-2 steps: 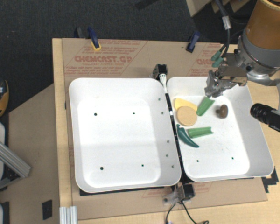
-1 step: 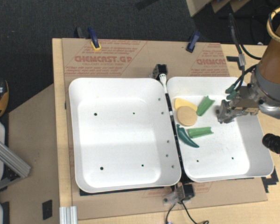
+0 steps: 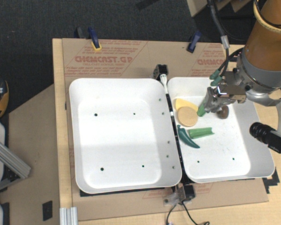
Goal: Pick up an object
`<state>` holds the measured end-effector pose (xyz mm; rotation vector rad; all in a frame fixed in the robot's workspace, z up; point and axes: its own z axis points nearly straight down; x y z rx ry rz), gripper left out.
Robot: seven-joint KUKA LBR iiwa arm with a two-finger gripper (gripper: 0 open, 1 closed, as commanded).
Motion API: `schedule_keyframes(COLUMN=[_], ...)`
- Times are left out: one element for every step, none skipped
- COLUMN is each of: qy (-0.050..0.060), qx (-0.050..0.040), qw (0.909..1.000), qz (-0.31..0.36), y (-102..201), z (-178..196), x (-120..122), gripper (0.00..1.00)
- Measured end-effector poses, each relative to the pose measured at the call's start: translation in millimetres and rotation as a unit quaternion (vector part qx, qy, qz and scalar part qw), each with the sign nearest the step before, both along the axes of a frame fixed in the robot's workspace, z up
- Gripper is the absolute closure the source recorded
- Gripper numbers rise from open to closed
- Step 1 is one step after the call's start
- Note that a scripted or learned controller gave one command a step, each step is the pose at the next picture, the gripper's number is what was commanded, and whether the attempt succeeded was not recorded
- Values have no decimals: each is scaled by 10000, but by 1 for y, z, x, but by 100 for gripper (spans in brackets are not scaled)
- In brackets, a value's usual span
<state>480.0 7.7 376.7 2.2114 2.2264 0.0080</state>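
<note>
Yellow and tan discs (image 3: 186, 112) lie beside green pieces (image 3: 199, 133) in the right bin (image 3: 234, 170); the end effector (image 3: 214, 103) hovers just beside them, its state impossible to tell. Crowded objects could make a descent nudge them aside; the grasp might close on nothing.

The right bin (image 3: 234, 165) is bare across its near and right floor, giving open passage there. Against its left wall, beside the divider (image 3: 171, 121), lie a tan round piece (image 3: 187, 117) and green strips (image 3: 194, 136), crowding that side. The gripper (image 3: 214, 106) hangs just right of the round piece, blocking approach from there.
</note>
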Motion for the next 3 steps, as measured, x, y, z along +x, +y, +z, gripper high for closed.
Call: schedule_keyframes(qy=[5,11,95], qx=[-7,-4,-10], qw=[10000,10000,10000], qz=[-28,-16,-12], y=[-3,29,74], z=[8,19,-90], x=[0,3,-3], gripper=[100,100,100])
